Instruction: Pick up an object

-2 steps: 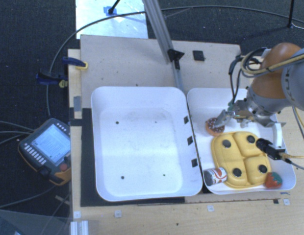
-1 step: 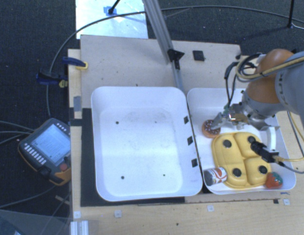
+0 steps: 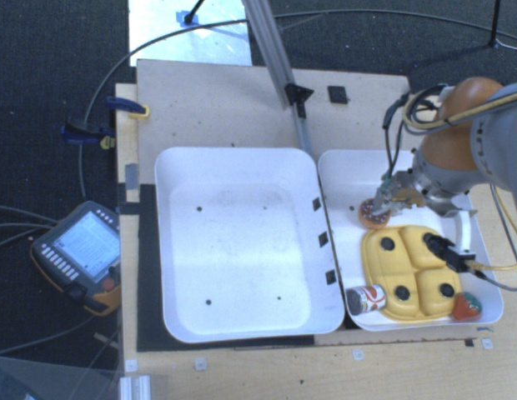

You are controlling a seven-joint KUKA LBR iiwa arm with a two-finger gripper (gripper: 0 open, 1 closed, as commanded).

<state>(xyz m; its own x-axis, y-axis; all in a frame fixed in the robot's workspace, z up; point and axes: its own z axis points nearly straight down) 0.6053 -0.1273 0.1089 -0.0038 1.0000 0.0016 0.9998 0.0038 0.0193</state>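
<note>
The bench [image 3: 242, 98] carries two white bins. The left bin [image 3: 179, 248] is the larger in view. The right bin [image 3: 342, 173] is partly covered by the arm [image 3: 484, 140], which is cut off at the right edge. A big yellow moulded tray [image 3: 392, 277] lies in the right bin, a small can [image 3: 365, 298] just left of it, its label too blurred to read, and a red object [image 3: 467, 307] at the corner. The gripper [image 3: 383, 202] sits over a small brownish round object [image 3: 372, 216]; I cannot tell whether it is spread or closed
</note>
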